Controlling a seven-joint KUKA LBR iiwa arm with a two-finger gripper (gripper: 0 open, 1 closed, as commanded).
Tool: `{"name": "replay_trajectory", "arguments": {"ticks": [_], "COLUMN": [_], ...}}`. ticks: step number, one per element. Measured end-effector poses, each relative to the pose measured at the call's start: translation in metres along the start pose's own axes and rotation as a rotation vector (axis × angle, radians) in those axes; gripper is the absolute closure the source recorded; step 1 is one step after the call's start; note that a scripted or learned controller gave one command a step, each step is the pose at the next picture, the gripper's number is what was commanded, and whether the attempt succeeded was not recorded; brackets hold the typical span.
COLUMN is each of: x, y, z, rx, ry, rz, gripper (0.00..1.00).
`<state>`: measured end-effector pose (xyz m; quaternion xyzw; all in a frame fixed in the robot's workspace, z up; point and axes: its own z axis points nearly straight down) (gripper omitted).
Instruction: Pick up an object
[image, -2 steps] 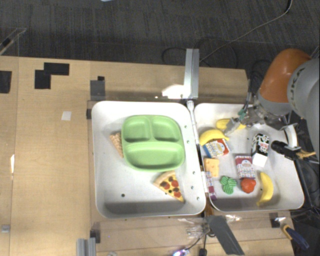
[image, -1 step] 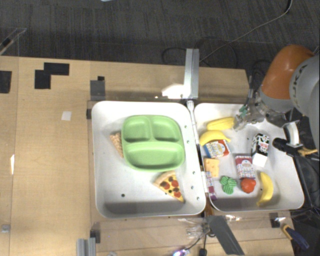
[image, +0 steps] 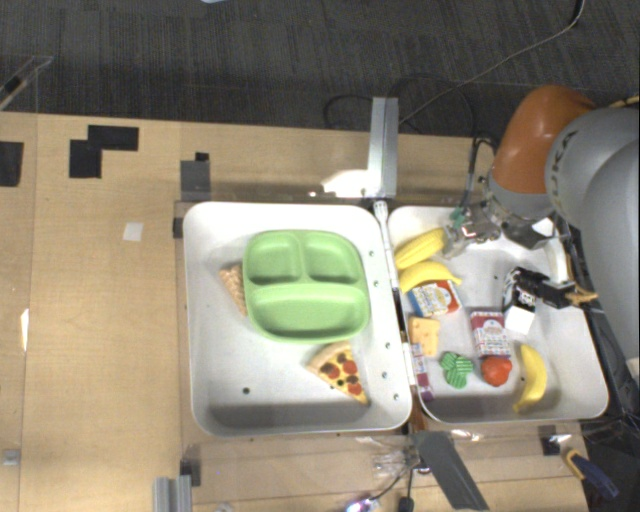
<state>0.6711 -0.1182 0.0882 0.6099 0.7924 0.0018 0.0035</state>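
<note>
Yellow bananas (image: 425, 260) lay just beside the jaws (image: 468, 228), in the right bin (image: 590, 395). I could not tell how the jaws stood. The bananas touched each other, so a grip could probably slip or push one away.

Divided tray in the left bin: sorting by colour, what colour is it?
Light green, in the camera view.

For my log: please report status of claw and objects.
Claw low in right bin, beside bananas. Grip state unclear. Nothing seen held. Green tray in left bin.
</note>
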Motion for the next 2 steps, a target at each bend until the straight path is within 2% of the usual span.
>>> {"name": "replay_trajectory", "arguments": {"ticks": [1, 2], "x": [0.000, 0.040], "y": [0.000, -0.048], "z": [0.000, -0.003], "rx": [0.002, -0.007], "ry": [0.002, -0.001], "rz": [0.001, -0.132], "gripper": [0.00, 0.00]}}
